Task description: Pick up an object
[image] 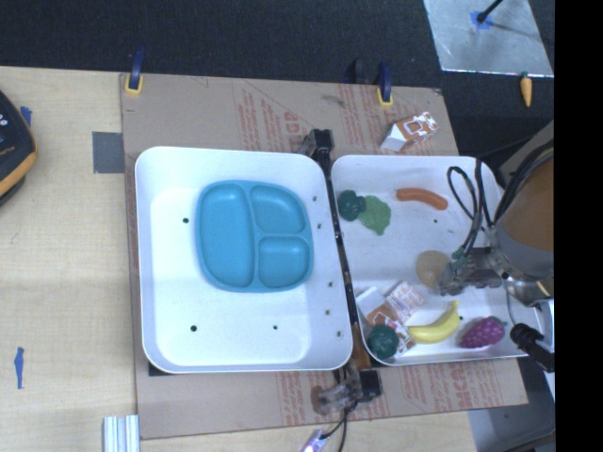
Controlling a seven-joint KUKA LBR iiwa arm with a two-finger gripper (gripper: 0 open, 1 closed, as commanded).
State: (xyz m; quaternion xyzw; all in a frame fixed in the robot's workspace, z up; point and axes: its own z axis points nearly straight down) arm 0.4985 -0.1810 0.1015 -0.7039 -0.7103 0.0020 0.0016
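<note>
The right bin (415, 169) holds a broccoli floret (374, 214), a dark green piece (350, 204), an orange sausage (421, 197), a tan round object (431, 267), a small printed packet (405, 300), a brown block (379, 314), a dark green ball (382, 343), a banana (434, 328) and purple grapes (481, 331). My gripper (462, 276) reaches in from the right and hangs low over the bin, right beside the tan round object and just above the banana. Nothing visible sits between its fingers.
The left bin (170, 252) carries a blue divided plate (254, 234). A small carton (410, 131) lies on the cardboard behind the right bin. Black cables (468, 196) loop over the right bin's far right side. A yellow-black device (14, 144) sits at the far left.
</note>
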